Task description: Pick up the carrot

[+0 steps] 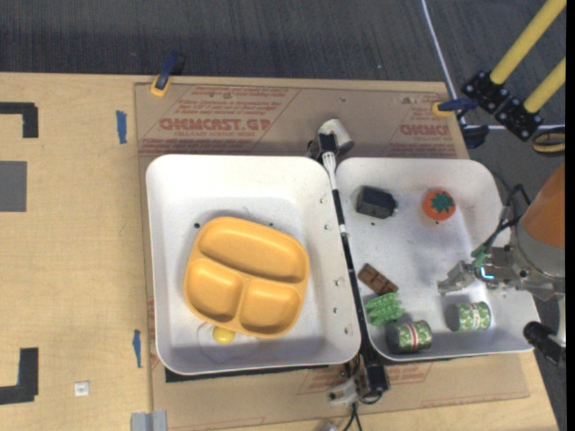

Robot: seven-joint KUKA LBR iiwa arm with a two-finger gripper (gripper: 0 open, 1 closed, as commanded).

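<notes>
Carrot, round orange stub with green top.

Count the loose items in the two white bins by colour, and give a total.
Yellow: 2, the divided plastic plate and small round piece
Green: 3, two striped cans and a leafy toy
Orange: 1, round carrot top
Brown: 1, block
Dark grey: 1, block
Total: 8

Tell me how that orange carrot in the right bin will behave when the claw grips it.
The carrot looks short, rounded and glossy, probably a stiff, light plastic toy, so it may slip or roll away under a loose pinch. It lies apart from the dark block, so a nudge should send it freely across the right bin.
</notes>
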